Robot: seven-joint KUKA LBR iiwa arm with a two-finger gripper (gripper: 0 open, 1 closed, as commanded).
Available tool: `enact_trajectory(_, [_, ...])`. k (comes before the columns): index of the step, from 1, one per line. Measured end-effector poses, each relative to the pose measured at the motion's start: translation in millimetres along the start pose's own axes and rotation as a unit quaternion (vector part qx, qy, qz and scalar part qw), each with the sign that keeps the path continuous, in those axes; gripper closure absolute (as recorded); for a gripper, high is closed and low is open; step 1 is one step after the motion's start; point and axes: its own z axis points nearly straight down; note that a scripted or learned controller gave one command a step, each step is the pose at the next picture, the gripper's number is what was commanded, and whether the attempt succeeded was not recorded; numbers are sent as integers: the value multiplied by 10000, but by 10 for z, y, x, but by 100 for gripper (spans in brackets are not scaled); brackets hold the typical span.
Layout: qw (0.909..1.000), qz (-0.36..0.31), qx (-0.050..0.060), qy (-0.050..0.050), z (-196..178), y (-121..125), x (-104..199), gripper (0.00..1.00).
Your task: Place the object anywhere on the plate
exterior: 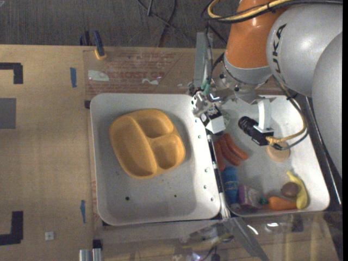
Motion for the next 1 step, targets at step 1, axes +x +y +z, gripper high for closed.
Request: enact_trajectory(1, [10000,-5,-1,1,-3,2,4,0])
